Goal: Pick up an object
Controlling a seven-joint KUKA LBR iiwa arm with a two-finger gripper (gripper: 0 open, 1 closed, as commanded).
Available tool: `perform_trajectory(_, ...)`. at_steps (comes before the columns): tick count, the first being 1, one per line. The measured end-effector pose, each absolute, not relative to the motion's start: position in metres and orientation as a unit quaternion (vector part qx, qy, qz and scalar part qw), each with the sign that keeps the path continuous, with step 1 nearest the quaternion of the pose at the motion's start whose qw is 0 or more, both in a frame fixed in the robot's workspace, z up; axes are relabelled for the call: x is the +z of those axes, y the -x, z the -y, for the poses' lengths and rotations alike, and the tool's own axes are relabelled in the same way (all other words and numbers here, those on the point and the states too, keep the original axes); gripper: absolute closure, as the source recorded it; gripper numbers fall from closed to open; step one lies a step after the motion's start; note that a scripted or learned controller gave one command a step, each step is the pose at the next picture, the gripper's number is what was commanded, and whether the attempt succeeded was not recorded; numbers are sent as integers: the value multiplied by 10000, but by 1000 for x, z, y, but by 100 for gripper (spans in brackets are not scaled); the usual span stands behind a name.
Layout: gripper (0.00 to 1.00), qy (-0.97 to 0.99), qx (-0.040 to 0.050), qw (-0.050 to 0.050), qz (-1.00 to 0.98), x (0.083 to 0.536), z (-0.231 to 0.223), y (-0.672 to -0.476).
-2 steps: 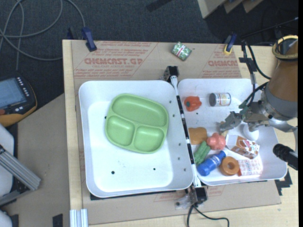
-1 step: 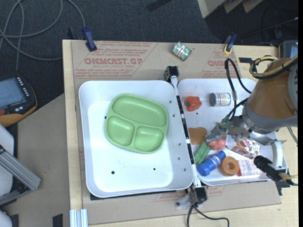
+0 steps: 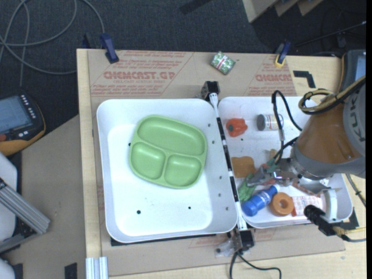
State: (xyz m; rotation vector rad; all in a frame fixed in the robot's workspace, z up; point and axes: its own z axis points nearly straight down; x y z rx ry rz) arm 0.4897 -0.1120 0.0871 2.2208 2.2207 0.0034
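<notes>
Several small objects [image 3: 264, 199] crowd the right bin [image 3: 250, 106]: blue bottle, orange ring, red piece at 11 o'clock. Gripper [image 3: 278, 176] hovers over them; finger state cannot be told.

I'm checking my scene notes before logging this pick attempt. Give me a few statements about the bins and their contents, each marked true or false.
1. The green tray lies in the left bin. True.
2. The red object lies on the green tray. False: it lies in the right bin, near its far left corner.
3. The blue bottle lies in the right bin, beside the orange ring. True.
4. The arm reaches over the left bin. False: it is over the right bin.
5. A small green-and-white packet lies on the board outside both bins. True.
</notes>
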Motion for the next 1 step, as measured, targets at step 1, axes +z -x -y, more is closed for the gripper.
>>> perform_trajectory(1,0,-7072,27,40,-7070,88,105,-544)
